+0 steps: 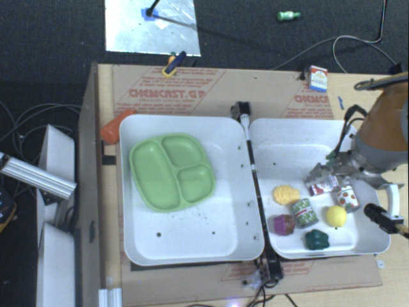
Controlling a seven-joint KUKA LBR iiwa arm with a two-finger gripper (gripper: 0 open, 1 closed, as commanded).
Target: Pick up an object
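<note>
Gripper (321, 174) over right bin (287, 139) | grip state unclear | yellow toy (286, 194) just below-left

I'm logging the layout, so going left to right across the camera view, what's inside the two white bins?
Green divided plate → purple object → green can → dark green object → yellow lemon. The hand hangs above the right bin.

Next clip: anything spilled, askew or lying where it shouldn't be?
Some things lie outside the bins: a small green bottle on the dark floor beyond the bench, a red-and-white carton on the cardboard, and an orange object wedged against the left bin's corner.
</note>
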